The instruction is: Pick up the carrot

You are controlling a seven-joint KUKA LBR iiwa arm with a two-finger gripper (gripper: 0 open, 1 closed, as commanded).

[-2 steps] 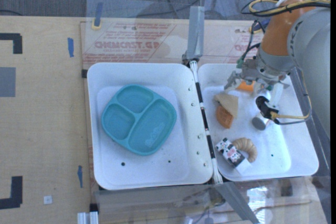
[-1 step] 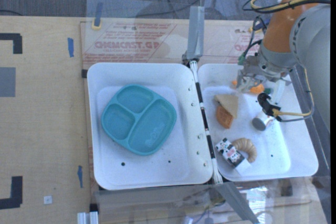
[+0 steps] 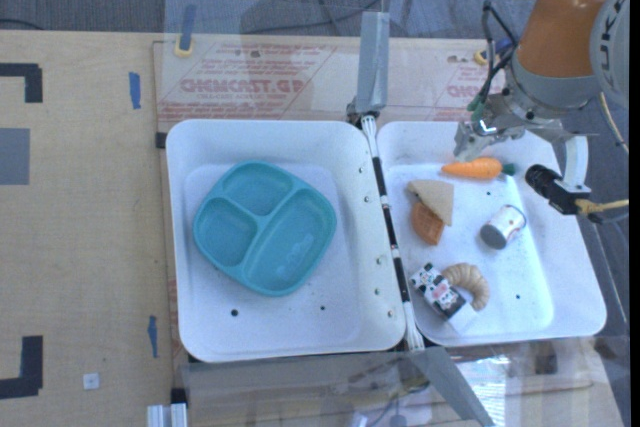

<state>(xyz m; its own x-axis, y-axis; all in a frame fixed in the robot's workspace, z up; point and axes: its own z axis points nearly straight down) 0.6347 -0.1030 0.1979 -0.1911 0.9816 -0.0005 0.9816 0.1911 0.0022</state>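
Overhead, the grey arm leans in over the right bin, its pincer poised just above the tapered, smooth orange carrot lying at the bin's far end; whether the pincer is apart or together cannot be told.

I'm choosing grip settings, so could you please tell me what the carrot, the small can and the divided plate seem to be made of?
Carrot: probably toy plastic; even orange with a smooth, slightly glossy skin. Small can: looks metallic; silvery side with a bright highlight, though it could be painted plastic. Divided plate: plastic by its look; uniform teal, moulded compartments, soft sheen.
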